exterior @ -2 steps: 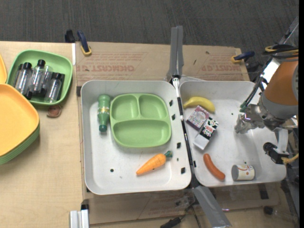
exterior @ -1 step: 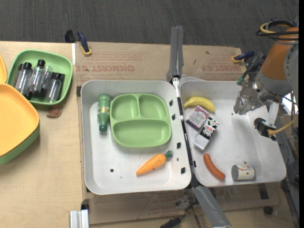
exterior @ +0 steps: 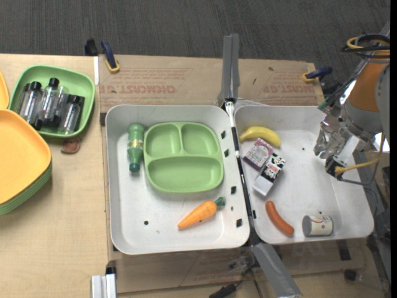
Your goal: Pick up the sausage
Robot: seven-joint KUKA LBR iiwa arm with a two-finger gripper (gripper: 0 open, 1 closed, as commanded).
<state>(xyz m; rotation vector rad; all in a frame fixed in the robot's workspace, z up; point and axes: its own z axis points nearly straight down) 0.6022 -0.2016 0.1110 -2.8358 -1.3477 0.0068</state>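
Note:
The sausage (exterior: 279, 218), a short red-orange link, lies near the front of the right bin (exterior: 298, 126), angled toward the front right. My gripper (exterior: 325, 149) hangs over the right bin's right side, well behind and to the right of the sausage and apart from it. Nothing shows between the gripper and the sausage.
In the right bin lie a banana (exterior: 260, 135), a purple packet (exterior: 258, 153), a small cow-print carton (exterior: 269, 171) and a white can (exterior: 317, 225) just right of the sausage. The left bin holds a green divided plate (exterior: 183, 157), a green bottle (exterior: 135, 146) and a carrot (exterior: 200, 214).

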